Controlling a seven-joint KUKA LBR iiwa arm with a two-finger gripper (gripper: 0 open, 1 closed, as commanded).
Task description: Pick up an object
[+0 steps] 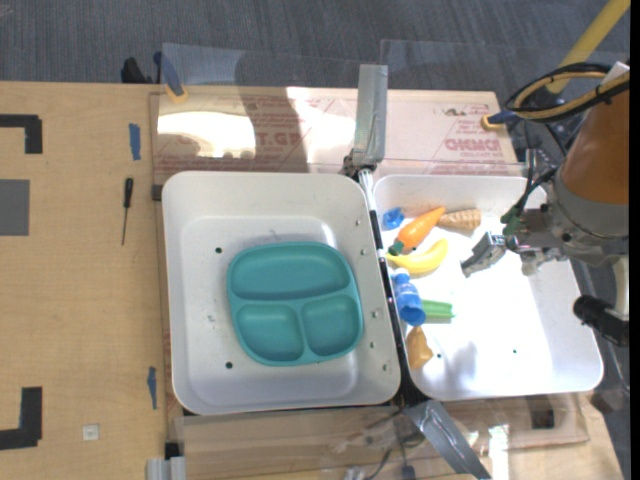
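You are working over the right-hand shallow white bin (540,368), where the gripper (483,256) is hanging just right of the toy cluster. Its jaws are standing released, with nothing between them.

The things to pick are lying along that bin's left wall: an orange plastic carrot (420,225), a yellow plastic banana (422,259) just below it, a tan ridged piece (460,219) beside the carrot's tip, a small blue piece (392,217) at the top, a blue cylinder with a green end (415,306) lower down, and a brown lump (417,348) nearest the front.

To do this step well, aim for the banana or the tan piece, since both are lying closest to the jaws. Bring the jaws down straddling a narrow side, and close only once they are level with the toy.

Watch the crowding: carrot, banana and blue piece are touching or nearly so, and the bin wall is hemming them in on the left, so one jaw could land on a neighbour.

The teal divided plastic plate (295,301) is sitting in the left-hand white bin (190,218), well apart and out of your way on the worktop (70,268).
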